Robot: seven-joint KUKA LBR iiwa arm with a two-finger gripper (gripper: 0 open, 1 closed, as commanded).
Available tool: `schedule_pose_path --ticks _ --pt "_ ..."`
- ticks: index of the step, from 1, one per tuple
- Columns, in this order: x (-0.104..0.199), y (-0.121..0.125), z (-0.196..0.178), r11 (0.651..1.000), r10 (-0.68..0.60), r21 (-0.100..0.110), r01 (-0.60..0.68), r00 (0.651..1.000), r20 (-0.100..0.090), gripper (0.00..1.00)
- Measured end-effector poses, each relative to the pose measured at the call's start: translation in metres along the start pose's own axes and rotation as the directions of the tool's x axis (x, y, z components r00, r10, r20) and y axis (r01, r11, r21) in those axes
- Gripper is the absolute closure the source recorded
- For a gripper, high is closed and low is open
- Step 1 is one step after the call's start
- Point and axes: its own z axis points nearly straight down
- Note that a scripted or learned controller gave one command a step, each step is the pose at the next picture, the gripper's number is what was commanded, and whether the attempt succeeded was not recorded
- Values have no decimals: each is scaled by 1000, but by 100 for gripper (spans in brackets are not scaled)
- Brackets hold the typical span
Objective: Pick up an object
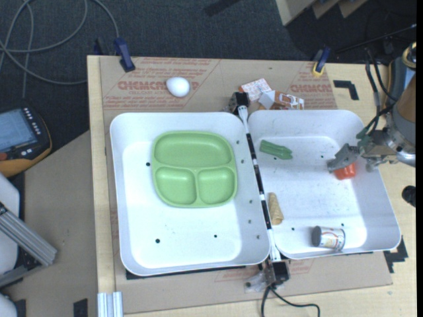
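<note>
In the right bin (370,216), a small orange-red object (346,172) lies near the right side. My gripper (345,157) reaches in from the right and sits right above it, touching or nearly touching its top. A flat green piece (275,150) rests at the bin's upper left. Against the left wall lies a tan ridged cylinder (274,209). A small silver-and-white can (328,237) lies on its side near the front edge.
The left bin (132,216) holds a green divided plate (195,167). Behind the bins, a white ball (177,86) and crumpled wrappers (264,92) sit on the cardboard. Blue clamps (123,53) grip the back edge of the board.
</note>
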Motion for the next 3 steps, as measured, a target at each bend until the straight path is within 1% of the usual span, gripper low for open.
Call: schedule_pose_path --ticks 1,2,3 --pt "-47 14 36 1000 1 -1 -1 1000 2 0" --pt "-38 55 121 1000 -3 2 3 1000 -6 0" --pt "-41 55 110 1000 -3 -2 3 1000 1 100"
